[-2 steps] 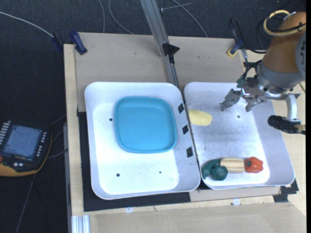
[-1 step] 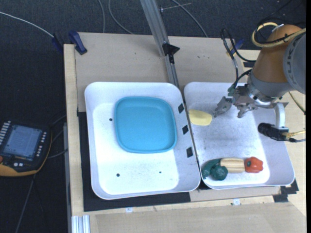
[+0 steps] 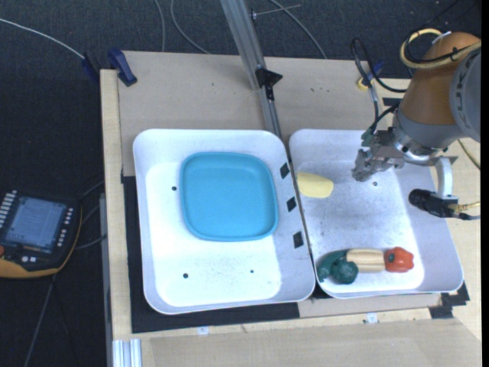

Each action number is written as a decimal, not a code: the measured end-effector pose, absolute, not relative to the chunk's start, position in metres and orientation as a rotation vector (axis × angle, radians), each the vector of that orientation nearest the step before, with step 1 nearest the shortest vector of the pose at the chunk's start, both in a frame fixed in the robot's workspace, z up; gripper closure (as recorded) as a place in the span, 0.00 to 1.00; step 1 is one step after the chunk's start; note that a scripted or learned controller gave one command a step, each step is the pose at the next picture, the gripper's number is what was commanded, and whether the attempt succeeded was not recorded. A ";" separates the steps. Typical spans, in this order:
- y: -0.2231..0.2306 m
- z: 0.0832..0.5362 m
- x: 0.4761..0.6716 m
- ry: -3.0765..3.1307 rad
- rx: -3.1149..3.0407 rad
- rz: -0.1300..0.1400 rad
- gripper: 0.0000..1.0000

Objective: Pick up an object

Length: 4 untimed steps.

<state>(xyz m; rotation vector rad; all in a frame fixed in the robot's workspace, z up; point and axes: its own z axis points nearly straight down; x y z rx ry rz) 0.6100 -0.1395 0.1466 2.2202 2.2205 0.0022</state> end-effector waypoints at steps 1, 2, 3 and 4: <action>-0.137 0.205 0.603 2.219 2.218 0.005 1.00; -0.144 0.266 0.605 2.218 2.218 0.006 1.00; -0.144 0.286 0.605 2.221 2.220 0.002 1.00; -0.092 0.287 0.604 2.226 2.216 0.003 1.00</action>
